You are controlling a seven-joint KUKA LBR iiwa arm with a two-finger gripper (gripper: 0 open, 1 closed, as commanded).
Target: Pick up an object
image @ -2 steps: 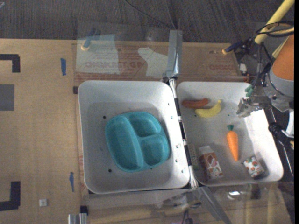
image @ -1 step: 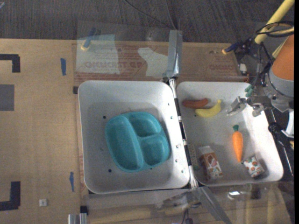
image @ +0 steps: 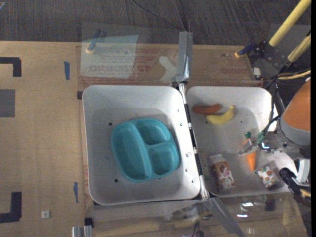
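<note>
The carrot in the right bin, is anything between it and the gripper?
Nothing visible. The gripper hangs just above the carrot in the right bin, with bare bin floor between them; the small carton lies off to the side.

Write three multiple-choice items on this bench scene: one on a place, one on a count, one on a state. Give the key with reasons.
1. Where does the teal divided tray lie?
A. left bin
B. right bin
C. on the bench outside the bins

2. How many compartments does the tray have?
A. one
B. three
C. six

3. How does the banana lie relative to the sausage?
A. stacked on top of it
B. in the other bin
C. beside it, just below in the view

Key: 1 A, it sits within the left bin. 2 B, ridges split it into three wells. 3 C, both lie near the top of the right bin.
</note>
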